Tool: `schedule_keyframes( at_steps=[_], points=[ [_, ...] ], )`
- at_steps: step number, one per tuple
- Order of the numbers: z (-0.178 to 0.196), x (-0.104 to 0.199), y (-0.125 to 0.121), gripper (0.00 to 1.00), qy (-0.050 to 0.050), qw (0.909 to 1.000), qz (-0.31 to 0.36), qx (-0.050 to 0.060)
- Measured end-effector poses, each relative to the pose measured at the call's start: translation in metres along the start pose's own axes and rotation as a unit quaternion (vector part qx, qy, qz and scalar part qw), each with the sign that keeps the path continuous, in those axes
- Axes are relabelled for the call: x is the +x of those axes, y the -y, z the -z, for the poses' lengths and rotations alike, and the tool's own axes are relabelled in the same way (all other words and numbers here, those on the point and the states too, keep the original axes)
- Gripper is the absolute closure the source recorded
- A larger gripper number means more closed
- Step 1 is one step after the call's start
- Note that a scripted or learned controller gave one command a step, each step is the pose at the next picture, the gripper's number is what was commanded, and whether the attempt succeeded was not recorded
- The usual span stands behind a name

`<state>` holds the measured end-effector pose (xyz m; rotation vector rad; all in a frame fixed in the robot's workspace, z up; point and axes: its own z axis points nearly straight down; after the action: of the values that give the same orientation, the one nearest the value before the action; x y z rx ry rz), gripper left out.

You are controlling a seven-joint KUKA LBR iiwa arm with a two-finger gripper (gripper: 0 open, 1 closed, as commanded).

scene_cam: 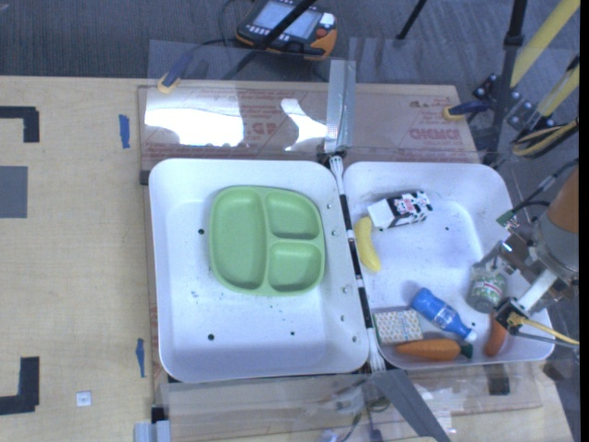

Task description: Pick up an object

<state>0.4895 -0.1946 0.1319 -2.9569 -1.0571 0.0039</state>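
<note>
My gripper (513, 279) reaches in from the right, low over the right side of the right bin (460, 196). Right at its tip sits a small clear, greenish jar-like object (487, 289); I cannot tell whether they touch. Also in this bin are a yellow banana (367, 244) by the left wall, a black-and-white patterned toy (403, 209) behind it, a blue bottle (440, 312) lying on its side, a beige mesh sponge (398, 324), an orange carrot (429, 349) at the front, and a small orange piece (497, 338) below the gripper.
The left bin (175, 274) holds a green divided plate (267, 239). A clear panel (239, 118) stands behind the bins. A handheld controller (285, 24) lies beyond the bench, and tripod legs and cables (525, 109) crowd the right rear.
</note>
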Motion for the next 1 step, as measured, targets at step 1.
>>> schedule_keyframes(
  at_steps=[1],
  points=[
    [0.1199,-0.0225,-0.0117,0.00,0.000,1.0000,-0.001,0.000]
  ],
)
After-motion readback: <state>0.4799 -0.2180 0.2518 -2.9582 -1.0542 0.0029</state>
